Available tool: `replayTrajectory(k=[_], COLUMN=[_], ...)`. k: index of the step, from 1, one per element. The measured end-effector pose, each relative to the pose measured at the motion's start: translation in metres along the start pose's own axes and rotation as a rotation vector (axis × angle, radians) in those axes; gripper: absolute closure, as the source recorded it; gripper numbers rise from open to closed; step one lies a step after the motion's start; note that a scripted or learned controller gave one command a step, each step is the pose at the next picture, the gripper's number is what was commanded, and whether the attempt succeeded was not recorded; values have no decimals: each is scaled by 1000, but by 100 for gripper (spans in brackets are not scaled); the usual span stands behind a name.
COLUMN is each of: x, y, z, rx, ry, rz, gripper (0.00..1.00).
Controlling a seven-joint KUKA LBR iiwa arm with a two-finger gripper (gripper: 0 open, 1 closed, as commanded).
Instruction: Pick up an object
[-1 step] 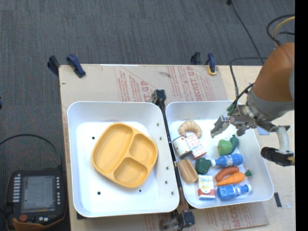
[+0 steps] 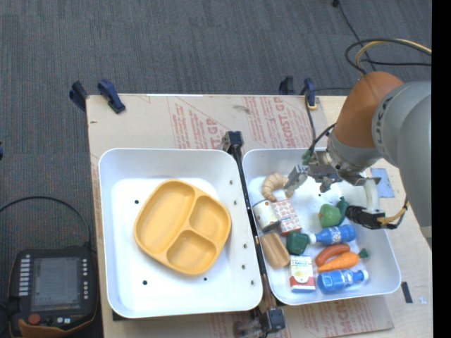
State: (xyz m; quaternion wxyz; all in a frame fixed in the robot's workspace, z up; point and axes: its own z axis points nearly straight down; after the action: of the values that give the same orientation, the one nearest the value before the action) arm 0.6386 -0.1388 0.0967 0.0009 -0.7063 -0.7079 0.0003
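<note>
Because the small food items were crowded together in the right bin (image 2: 392, 270), that was the side over which the gripper (image 2: 315, 174) was held, near the croissant (image 2: 274, 184) at the bin's upper left. The fingers (image 2: 296, 179) were seen spread apart, with nothing between them, so no object was judged to have been taken. The carrot (image 2: 338, 260) and bottles (image 2: 340, 280) lay well below, while the left bin (image 2: 116, 189) was given over to a yellow divided plate (image 2: 182, 226), all carried on the counter (image 2: 176, 118).

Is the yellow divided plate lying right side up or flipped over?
Right side up: the yellow divided plate shows three hollow compartments facing up, flat in the left bin.
</note>
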Motion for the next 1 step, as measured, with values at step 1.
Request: replayTrajectory(k=[1], x=[49], y=[-43], z=[9], rx=[-2], ry=[-1], rz=[1], gripper=[0])
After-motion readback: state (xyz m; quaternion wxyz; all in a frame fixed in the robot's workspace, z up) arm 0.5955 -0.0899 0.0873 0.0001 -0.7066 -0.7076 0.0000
